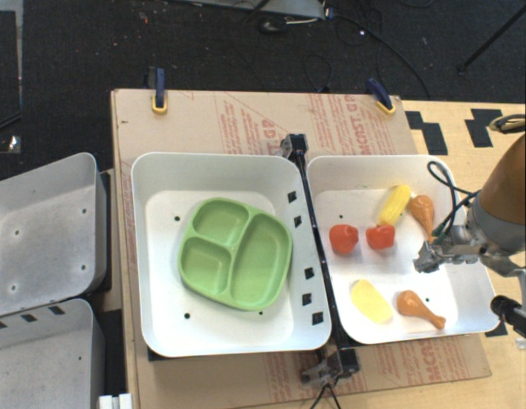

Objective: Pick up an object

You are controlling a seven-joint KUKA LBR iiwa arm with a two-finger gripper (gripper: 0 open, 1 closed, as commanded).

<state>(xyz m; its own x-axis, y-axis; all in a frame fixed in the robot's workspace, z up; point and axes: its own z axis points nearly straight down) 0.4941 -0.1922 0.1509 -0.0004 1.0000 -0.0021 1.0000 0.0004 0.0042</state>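
You have a brown board bench (pixel 220 122) with red print, held by two blue-and-yellow clamps (pixel 159 92) at its far edge. On it sit two shallow white bins, the left bin (pixel 152 254) and right bin (pixel 348 173), touching side by side.

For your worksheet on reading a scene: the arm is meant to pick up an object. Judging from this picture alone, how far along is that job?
Done: the gripper has reached the right bin. In hand: it hangs between the upper orange drumstick and the lower orange drumstick; nothing shows between its fingers. Left: the whole grasp and lift. Both drumsticks, the corn cob, two red pieces and the yellow piece lie on the bin floor.
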